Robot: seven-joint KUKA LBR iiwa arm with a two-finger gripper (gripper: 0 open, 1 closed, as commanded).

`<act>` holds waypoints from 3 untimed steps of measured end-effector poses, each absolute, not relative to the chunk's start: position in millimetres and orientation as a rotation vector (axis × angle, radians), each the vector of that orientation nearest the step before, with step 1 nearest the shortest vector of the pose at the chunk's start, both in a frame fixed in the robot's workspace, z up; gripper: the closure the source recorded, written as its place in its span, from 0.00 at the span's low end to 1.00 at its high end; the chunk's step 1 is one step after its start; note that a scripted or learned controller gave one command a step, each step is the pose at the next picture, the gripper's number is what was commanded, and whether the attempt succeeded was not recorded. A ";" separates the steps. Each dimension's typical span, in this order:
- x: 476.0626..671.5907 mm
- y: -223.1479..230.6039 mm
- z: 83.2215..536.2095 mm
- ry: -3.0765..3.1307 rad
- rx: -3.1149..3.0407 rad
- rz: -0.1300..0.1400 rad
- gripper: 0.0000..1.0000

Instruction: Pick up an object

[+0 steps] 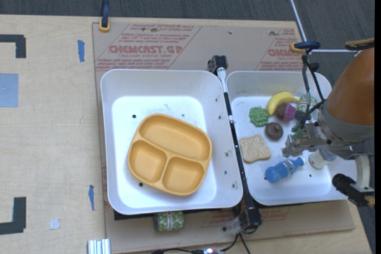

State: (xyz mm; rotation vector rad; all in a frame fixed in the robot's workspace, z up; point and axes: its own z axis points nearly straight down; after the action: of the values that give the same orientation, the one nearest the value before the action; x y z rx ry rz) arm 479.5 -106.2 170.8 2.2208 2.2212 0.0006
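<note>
My gripper [302,141] hangs low over the right bin [280,190], and the blue bottle [282,169] lies just below and to the left of it in the camera view, on the bin floor, its long axis slanting from lower left to upper right. I judge that bottle the nearest thing to take. Whether my gripper is spread or closed I cannot tell; the metalwork is too cluttered to read, and I see nothing held. Around me in this bin lie a slice of toast [255,149], a brown doughnut [274,130], green broccoli [258,116], a banana [280,100] and a purple piece [287,110]. The left bin [113,128] holds a yellow divided plate [169,154].
</note>
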 end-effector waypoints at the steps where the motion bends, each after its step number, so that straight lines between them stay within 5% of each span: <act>1: 481.1 -87.0 185.2 2.221 2.217 0.004 1.00; 3: 479.6 -110.2 175.2 2.219 2.220 0.001 1.00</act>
State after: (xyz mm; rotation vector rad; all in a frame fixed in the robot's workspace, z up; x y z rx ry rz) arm 479.6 -110.2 175.2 2.2202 2.2194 0.0009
